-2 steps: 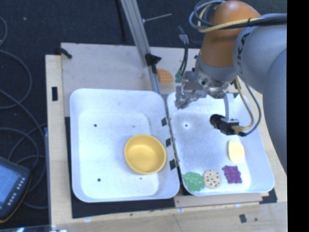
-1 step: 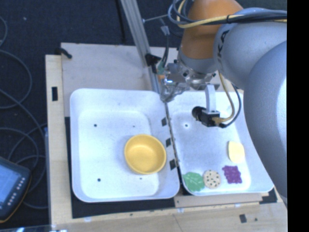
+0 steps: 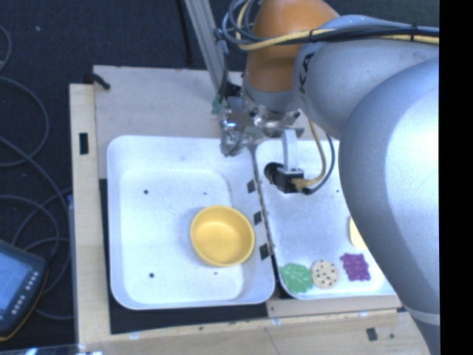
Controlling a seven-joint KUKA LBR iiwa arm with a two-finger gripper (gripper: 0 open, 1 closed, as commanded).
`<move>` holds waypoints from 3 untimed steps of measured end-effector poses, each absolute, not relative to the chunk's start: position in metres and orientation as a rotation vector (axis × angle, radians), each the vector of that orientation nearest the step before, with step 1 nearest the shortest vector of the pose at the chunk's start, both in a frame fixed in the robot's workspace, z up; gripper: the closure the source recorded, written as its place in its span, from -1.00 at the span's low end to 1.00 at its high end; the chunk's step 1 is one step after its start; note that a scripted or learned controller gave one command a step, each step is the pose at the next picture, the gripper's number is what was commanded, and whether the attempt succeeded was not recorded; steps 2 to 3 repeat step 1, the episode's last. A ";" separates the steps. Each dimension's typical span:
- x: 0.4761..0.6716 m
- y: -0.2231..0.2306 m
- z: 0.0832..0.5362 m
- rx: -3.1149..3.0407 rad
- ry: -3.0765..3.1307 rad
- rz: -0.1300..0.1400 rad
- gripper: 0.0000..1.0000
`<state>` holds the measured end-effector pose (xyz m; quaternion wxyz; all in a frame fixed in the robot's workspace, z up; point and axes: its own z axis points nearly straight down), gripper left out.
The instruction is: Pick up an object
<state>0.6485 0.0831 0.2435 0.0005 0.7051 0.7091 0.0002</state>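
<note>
gripper point(image 3: 235, 140) at far rim between the bins, its opening hidden, cannot tell if it grips anything | yellow bowl point(image 3: 222, 235) upright in left bin point(image 3: 133, 198), near side | bowl lies toward the camera from the gripper, slightly left

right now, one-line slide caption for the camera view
Claw above left bin's far edge; yellow bowl in it, three small items along right bin's near edge.

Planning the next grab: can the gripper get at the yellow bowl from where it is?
Probably yes. The bowl sits alone and upright in the left bin, nothing over or against it. The gripper hangs above that bin's far right corner, so the way across and down looks free.
</note>
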 end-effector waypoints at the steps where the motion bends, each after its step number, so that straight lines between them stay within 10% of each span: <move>1: 0.648 0.080 0.245 2.215 2.224 -0.001 -1.00; 3: 0.648 0.080 0.245 2.215 2.224 -0.001 -1.00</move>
